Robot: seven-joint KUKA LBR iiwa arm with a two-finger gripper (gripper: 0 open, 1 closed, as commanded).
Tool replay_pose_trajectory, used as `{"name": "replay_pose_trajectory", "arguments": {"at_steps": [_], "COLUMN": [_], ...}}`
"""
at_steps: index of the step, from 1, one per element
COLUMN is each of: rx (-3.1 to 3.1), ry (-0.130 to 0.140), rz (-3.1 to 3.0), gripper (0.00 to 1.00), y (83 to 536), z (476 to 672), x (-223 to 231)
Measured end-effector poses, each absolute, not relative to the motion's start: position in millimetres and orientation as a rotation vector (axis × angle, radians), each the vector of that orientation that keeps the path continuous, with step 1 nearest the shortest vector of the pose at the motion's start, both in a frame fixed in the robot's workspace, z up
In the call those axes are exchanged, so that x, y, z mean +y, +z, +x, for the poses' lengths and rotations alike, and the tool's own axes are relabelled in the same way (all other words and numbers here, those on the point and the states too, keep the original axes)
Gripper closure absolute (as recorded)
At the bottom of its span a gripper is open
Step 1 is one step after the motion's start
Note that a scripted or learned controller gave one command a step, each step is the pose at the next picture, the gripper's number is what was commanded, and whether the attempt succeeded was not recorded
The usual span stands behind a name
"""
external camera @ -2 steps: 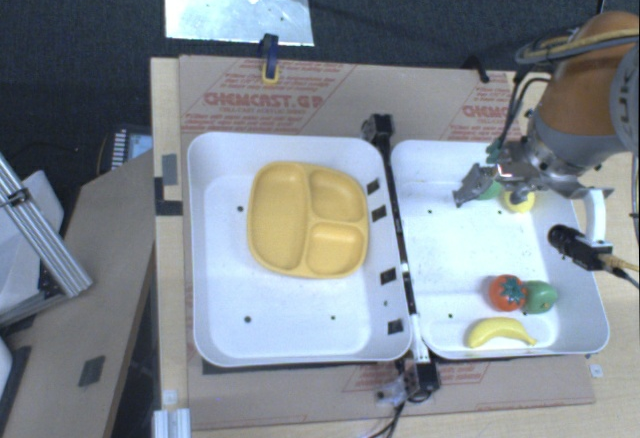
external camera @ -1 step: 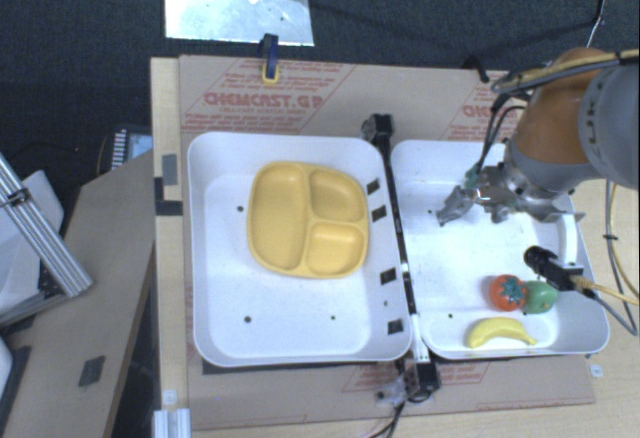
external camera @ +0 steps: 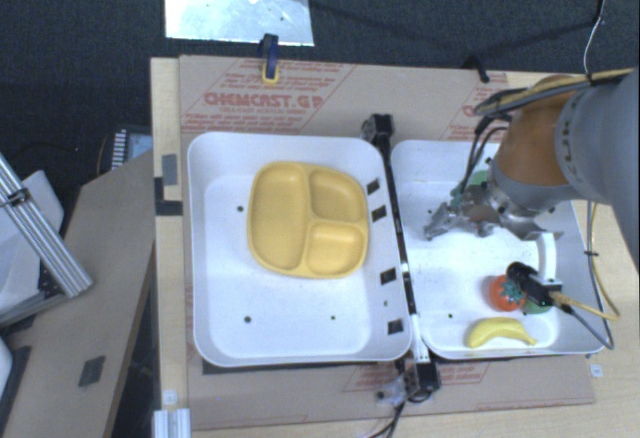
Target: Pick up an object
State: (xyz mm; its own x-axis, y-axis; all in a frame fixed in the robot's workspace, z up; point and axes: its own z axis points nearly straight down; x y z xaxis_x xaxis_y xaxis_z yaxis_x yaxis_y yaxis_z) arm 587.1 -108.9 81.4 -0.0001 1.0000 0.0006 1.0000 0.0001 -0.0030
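Banana [external camera: 500, 333] lies lowest in the right bin [external camera: 440, 301]
Cardboard [external camera: 330, 91] on the worktop reads "CHEMCAST", probably; tool [external camera: 445, 221] state unclear

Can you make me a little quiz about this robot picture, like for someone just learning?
1. True or false: the yellow divided plate lies in the left bin.
2. Which thing lies closest to the front edge of the right bin? A) the banana B) the orange-red fruit C) the divided plate
3. Fill in: the gripper hangs over the ______ bin.

Key: 1 true. 2 A. 3 right.
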Motion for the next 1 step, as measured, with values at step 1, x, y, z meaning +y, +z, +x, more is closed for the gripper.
{"name": "replay_pose_trajectory", "arguments": {"at_steps": [1], "rx": [-2.222], "ry": [-0.003], "rz": [-2.225], "gripper": [1.00], "y": [95.5], "z": [589.3], "x": [-109.5]}}
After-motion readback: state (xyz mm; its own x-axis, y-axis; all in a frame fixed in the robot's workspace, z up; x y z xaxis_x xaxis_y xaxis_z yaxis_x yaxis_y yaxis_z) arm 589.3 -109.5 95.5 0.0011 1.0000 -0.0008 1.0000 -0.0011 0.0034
